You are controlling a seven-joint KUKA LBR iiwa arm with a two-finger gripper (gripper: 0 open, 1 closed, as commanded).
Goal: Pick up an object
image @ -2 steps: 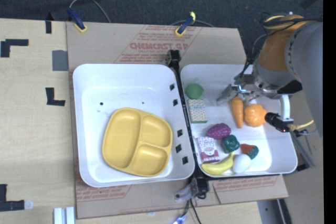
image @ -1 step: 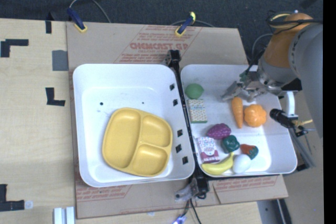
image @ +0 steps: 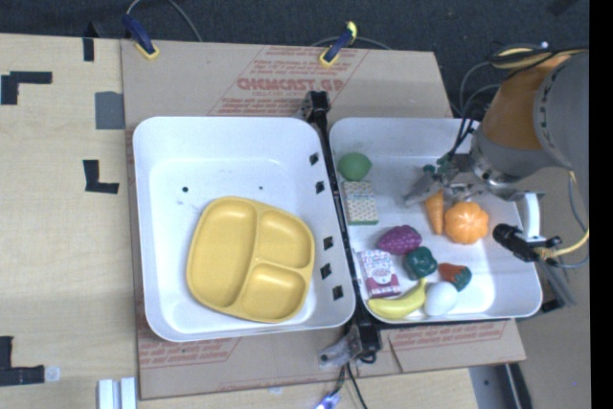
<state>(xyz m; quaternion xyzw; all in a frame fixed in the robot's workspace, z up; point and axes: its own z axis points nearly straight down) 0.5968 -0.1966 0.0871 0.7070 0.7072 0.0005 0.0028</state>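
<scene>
The right bin (image: 412, 134) holds several toy foods. My gripper (image: 428, 186) hangs low over its right half, just above a small orange piece (image: 436, 213) and left of a round orange fruit (image: 466, 223). Nothing can be seen held in the gripper. Further left lie a green ball (image: 354, 166), a patterned green-and-white card (image: 361, 203) and a purple grape bunch (image: 399, 238). Along the front sit a dark green pepper (image: 420, 261), a pink-and-white packet (image: 378, 271), a banana (image: 400, 302), a white egg (image: 441, 299) and a red-and-green piece (image: 454, 276).
The left bin (image: 158, 148) carries a yellow divided plate (image: 251, 257). The grey arm with its orange band (image: 522, 110) reaches in over the right bin's right wall. Both bins rest on cardboard (image: 278, 81) clamped at the back edge.
</scene>
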